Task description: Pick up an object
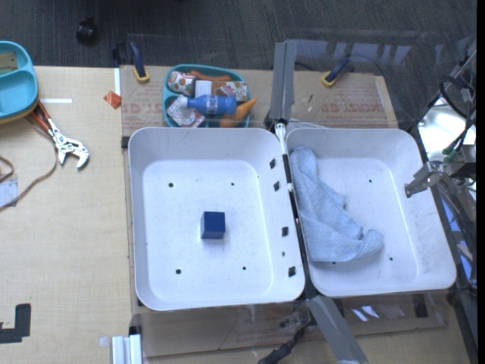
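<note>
The wooden table [61, 264] carries two shallow white plastic bins side by side. The left bin [144, 226] holds a small dark blue cube [214, 224], sitting flat a little below the middle of the bin floor and well apart from every wall. The right bin [409, 226] holds a crumpled pale blue-grey cloth [326, 211] that lies along its left side, touching the left wall and trailing toward the lower middle. At the right bin's outer rim sits the robot's metal hand [424, 180], above the wall and well apart from cloth and cube; whether it is open or closed, I cannot tell. Farther back, a teal bowl of mixed small items [206, 97] stands behind the left bin, and a silver wrench [67, 146] lies at far left.
</note>
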Motion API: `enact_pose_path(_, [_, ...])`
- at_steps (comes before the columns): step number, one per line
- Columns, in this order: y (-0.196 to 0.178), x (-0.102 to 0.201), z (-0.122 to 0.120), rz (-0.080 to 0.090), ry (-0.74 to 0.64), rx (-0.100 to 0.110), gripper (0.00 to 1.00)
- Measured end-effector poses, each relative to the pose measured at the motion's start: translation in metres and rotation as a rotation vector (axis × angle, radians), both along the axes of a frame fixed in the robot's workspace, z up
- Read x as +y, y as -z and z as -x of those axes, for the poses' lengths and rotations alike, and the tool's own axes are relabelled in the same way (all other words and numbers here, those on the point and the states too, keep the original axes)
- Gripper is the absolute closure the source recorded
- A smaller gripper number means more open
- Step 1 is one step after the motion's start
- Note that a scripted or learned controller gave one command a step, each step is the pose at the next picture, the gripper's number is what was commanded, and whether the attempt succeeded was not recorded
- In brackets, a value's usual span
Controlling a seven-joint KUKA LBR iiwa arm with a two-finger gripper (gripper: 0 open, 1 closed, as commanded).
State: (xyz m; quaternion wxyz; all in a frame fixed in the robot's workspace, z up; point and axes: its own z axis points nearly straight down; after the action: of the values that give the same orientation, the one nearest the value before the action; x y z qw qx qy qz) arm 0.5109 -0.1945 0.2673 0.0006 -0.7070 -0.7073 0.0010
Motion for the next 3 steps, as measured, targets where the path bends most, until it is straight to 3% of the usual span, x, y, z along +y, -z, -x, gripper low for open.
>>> enact_pose_path(1, [-0.011, -0.028, -0.010, 0.001, 0.348, -0.001, 0.00])
enact_pose_path(2, [0.003, -0.015, 0.005, 0.002, 0.793, 0.003, 0.00])
enact_pose_path(3, [-0.024, -0.017, -0.005, 0.004, 1.337, 0.001, 0.00])
